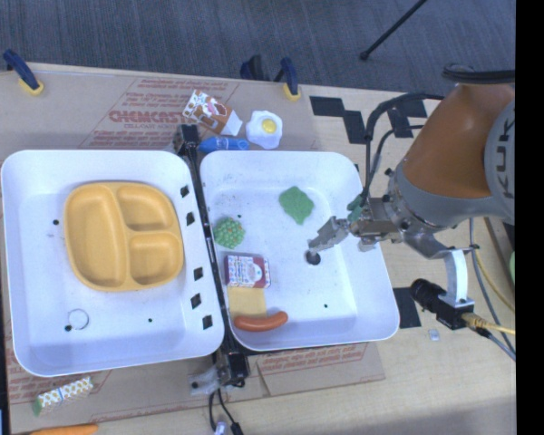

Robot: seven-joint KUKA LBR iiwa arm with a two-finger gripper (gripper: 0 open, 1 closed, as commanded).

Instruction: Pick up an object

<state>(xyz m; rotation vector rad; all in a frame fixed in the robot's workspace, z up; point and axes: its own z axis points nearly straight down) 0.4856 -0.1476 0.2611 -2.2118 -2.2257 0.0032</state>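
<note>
Reaching from 3 o'clock, your arm (453,152): grey with an orange band, over the right bin's 3 o'clock rim.
End effector (319,246): hovers low in the right bin (344,320); you see nothing between its fingers, and how far they are parted cannot be told.
Green block (296,203): at 11 o'clock of the end effector, near, apart.
Green ball (228,233): 9 o'clock side of that bin.
Red packet (247,269), yellow block (246,300), sausage (260,321): 7 o'clock corner.
Left bin (27,243): holds your yellow tray (123,235).
</note>
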